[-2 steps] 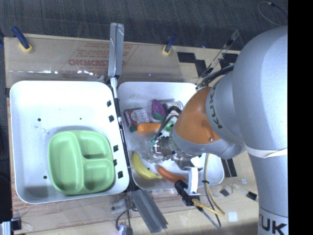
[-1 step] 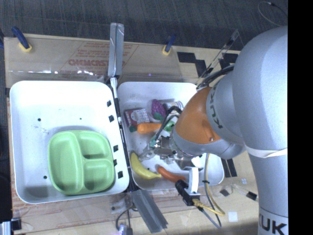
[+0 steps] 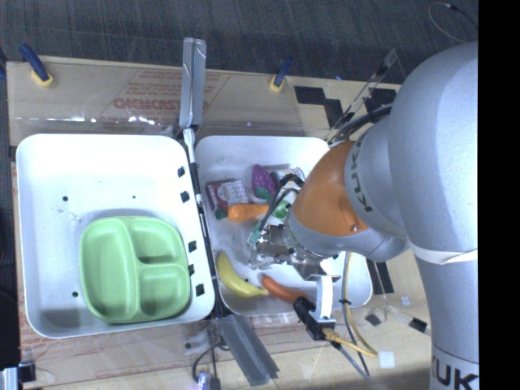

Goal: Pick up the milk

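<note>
Grey and orange-banded, the KUKA arm (image 3: 382, 193) looms over the right bin (image 3: 244, 146), its gripper (image 3: 268, 246) lowered among the food items; whether its fingers are spread or closed cannot be told. Below it lie a banana (image 3: 236, 281) and an orange carrot (image 3: 280, 288). Farther back, the milk carton (image 3: 227, 194) lies beside a purple item (image 3: 262, 181). A green divided tray (image 3: 134, 268) sits in the left bin (image 3: 49, 169).

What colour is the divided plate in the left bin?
Light green plate, seen clearly in the camera view.
</note>
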You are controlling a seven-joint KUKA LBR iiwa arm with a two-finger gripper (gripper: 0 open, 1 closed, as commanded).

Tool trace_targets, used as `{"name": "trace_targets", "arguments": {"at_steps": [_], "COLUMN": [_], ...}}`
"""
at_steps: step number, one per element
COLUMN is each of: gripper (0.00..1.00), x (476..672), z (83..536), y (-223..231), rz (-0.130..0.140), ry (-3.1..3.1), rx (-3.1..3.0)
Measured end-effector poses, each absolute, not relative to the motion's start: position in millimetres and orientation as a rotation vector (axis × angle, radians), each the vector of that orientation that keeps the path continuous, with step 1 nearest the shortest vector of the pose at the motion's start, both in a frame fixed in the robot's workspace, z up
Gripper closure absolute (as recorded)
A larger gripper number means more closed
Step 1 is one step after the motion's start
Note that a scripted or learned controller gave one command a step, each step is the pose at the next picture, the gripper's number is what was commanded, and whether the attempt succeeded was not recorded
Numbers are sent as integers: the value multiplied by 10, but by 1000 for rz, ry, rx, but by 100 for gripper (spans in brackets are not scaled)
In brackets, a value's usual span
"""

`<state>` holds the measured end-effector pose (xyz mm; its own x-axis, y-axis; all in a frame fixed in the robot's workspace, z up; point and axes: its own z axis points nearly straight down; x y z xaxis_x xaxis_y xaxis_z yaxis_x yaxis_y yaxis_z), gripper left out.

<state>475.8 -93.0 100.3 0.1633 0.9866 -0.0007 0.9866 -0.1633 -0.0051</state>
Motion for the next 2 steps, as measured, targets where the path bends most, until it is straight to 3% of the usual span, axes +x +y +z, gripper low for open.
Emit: {"name": "trace_targets", "arguments": {"at_steps": [1, 2], "gripper": [100, 0], "x": [4762, 4762], "z": [1719, 1718], "y": [-1650, -1648], "rz": [2, 2], "ry": [-2092, -2092], "rx": [-2340, -2340]}}
